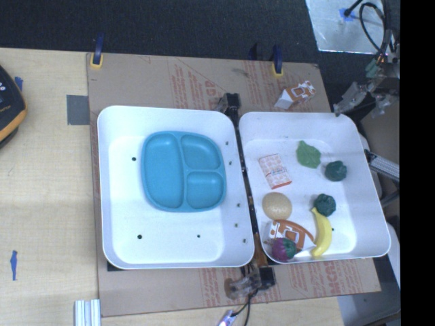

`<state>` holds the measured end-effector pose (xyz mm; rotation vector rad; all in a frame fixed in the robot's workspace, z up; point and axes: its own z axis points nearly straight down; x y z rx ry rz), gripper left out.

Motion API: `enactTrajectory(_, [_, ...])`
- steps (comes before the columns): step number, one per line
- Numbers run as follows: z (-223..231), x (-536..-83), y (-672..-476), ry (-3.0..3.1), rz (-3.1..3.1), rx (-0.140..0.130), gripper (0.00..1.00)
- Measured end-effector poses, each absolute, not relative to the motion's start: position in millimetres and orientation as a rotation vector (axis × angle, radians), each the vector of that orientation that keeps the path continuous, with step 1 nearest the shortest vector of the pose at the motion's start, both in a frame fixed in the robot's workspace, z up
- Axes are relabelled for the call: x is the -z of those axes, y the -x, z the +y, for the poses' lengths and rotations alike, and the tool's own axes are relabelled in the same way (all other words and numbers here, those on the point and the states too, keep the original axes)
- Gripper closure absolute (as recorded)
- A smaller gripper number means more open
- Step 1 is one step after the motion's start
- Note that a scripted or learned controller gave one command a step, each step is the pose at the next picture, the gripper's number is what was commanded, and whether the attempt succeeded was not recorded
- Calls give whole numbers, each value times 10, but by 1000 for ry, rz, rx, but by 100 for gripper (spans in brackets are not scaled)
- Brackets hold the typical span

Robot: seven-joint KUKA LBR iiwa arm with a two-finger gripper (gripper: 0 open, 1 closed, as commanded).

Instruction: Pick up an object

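Beside the right bin (pixel 353 131), the print on the small carton (pixel 296 94) was too small to read, and the purple item (pixel 281 249) inside lay partly hidden under a wrapper (pixel 289 233).

Tabletop (pixel 41 202): pale wood.
Cardboard sheet (pixel 170 80): brown, printed, flat on the tabletop, clamped at its far edge.
Left bin (pixel 115 250): white, on the cardboard.
Right bin (pixel 370 209): white, touching the left bin.
Small carton (pixel 296 94): on the cardboard behind the right bin.
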<state>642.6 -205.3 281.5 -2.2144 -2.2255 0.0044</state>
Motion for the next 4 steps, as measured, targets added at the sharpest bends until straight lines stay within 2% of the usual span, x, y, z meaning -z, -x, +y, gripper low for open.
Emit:
enactTrajectory(1, [-1832,-1468,-5452,2213,-2224,-6,0])
enactTrajectory(2, [-1957,-926,-5150,2213,-2225,-5,0])
enactTrajectory(3, [-1970,-1032,-5153,2210,-2230,-7,100])
enactTrajectory(4, [-859,-1919,-5212,2212,-2228,-3,100])
